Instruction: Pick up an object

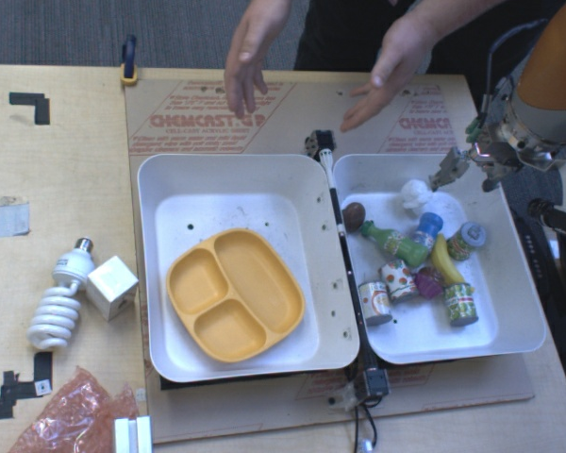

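Note:
My gripper point(469, 177) hangs over the far right corner of the right bin point(521, 324), open, with nothing between its fingers. Just left of and below it lies a white crumpled object point(415, 194). Further objects in this bin are a brown ball point(355, 215), a green bottle point(393, 243), a blue-capped bottle point(427, 228), a yellow banana point(446, 260), a small jar point(467, 239), a purple piece point(428, 282) and several small cans, among them a green can point(460, 304).
The left bin point(160, 206) holds a yellow divided plate point(234, 293). Two human hands point(248, 64) point(385, 81) hover over the far side of the bins. A light bulb point(58, 295), a white cube point(111, 286) and a red mesh bag point(71, 413) lie on the bench at left.

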### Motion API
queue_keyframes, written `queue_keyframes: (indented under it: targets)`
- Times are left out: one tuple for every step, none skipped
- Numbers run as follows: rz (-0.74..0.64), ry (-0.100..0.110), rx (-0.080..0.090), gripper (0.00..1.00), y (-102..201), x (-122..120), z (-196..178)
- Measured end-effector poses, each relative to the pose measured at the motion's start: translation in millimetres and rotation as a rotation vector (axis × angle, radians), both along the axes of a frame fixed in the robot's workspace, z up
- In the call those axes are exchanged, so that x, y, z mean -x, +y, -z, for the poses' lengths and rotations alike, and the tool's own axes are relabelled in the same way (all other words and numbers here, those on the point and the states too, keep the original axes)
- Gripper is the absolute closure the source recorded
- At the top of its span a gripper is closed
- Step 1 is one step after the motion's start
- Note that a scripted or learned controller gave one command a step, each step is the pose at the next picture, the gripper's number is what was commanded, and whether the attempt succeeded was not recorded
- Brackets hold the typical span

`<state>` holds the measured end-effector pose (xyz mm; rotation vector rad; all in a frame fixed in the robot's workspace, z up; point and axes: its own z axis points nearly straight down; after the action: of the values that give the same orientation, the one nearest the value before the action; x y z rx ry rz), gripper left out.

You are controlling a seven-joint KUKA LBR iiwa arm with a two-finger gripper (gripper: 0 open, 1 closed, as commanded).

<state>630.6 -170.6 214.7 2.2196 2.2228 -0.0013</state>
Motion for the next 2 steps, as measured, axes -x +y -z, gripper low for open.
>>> queue_keyframes:
  targets:
    - [0.002, 0.0, 0.0, 0.0, 5.1, 17.7, 122.2]
    - [0.004, -0.002, 0.001, 1.0, 4.4, 17.2, 112.1]
